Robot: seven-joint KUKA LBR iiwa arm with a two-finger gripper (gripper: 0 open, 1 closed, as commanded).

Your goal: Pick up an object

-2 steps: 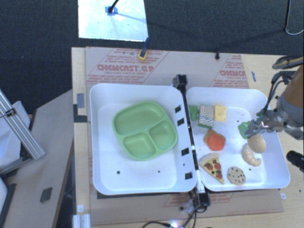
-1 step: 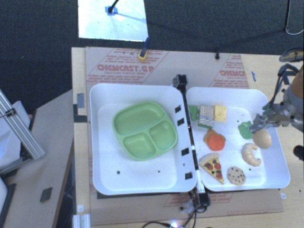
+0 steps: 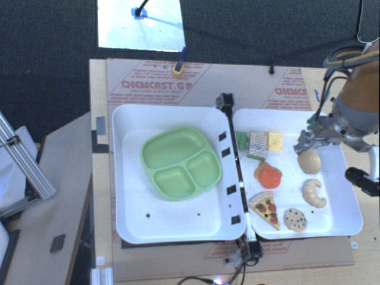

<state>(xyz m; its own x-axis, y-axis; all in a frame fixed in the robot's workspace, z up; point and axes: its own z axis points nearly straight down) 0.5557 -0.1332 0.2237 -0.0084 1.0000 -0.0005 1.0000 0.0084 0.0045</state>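
My gripper (image 3: 307, 141) hangs over the right bin (image 3: 350, 215), at its upper right, directly above a beige bread roll (image 3: 309, 161). Near it lie a croissant (image 3: 314, 193), a cookie (image 3: 295, 219), a pizza slice (image 3: 265, 209), a red-orange tomato (image 3: 268, 175), a yellow cheese block (image 3: 275, 141), a checkered block (image 3: 257, 144) and a small green piece (image 3: 241, 141). Nothing shows between the gripper and the roll, and whether they touch is unclear.
The left bin (image 3: 127, 218) holds a green divided plate (image 3: 181, 162). A black divider strip (image 3: 233, 165) runs between the two bins. The arm's grey and orange wrist (image 3: 359, 100) stands over the right bin's far right edge.
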